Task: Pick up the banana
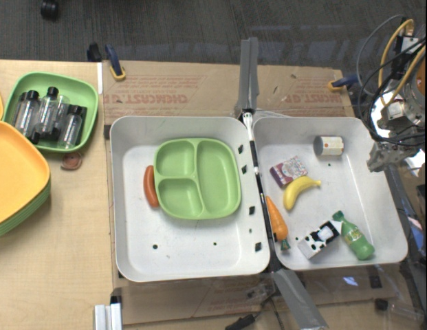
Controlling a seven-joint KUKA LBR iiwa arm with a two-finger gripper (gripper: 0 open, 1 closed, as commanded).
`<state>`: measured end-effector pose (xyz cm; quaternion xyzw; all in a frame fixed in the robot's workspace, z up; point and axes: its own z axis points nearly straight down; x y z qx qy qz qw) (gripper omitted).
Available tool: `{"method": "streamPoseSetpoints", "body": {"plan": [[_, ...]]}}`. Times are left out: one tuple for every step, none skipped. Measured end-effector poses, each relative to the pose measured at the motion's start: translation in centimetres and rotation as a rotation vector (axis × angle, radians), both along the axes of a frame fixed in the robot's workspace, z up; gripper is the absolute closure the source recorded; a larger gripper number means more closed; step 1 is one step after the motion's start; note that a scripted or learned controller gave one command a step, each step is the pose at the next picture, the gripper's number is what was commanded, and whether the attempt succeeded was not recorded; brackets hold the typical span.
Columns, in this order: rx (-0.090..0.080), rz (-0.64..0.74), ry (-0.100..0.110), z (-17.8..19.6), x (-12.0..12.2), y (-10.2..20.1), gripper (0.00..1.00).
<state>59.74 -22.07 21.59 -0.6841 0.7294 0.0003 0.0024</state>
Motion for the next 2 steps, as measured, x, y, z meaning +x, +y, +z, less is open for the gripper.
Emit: {"method": "streamPoseSetpoints", "body": {"plan": [[0.002,0.289,0.002,-2.4,0.8,1.9,1.0],[0.001,0.552,-0.002,-1.0,5.6,6.2,1.0]]}}
